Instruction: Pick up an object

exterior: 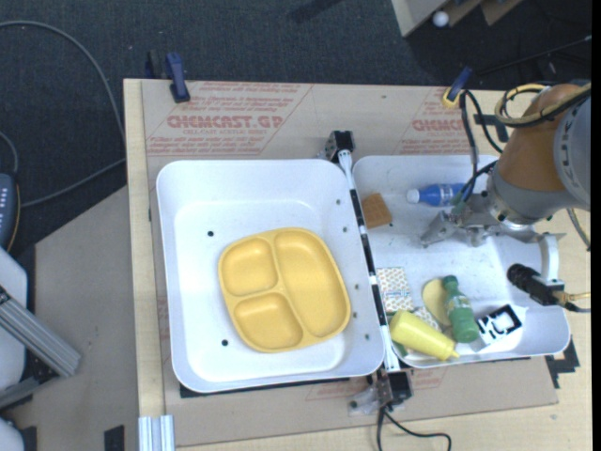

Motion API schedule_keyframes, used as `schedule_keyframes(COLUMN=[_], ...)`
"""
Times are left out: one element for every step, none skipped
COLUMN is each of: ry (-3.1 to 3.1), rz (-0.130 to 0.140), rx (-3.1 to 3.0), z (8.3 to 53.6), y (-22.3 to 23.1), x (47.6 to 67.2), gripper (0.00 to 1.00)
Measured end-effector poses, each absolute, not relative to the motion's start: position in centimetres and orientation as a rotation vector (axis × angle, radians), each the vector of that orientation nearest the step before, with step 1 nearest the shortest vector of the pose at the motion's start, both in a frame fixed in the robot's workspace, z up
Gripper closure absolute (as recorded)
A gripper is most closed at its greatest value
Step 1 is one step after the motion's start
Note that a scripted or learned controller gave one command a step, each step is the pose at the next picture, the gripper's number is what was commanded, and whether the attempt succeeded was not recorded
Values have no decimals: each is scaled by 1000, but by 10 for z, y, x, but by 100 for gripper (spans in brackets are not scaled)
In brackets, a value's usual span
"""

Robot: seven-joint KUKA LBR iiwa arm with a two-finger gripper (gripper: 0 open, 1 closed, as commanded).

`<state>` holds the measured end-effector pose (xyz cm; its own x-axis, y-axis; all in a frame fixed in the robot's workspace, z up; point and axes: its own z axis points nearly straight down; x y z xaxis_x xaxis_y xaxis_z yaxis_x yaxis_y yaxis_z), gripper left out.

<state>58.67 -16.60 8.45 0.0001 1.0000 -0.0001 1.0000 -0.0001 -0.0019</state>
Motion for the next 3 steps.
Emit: schedule_keyframes(ry=[-2219,-2224,-2219], rz=[1,-1,2], rx=[-2222,-2222,-2221], z=[84,85,84], y=[-161,-161,-195], x=[500,559,514], gripper=[0,0,0])
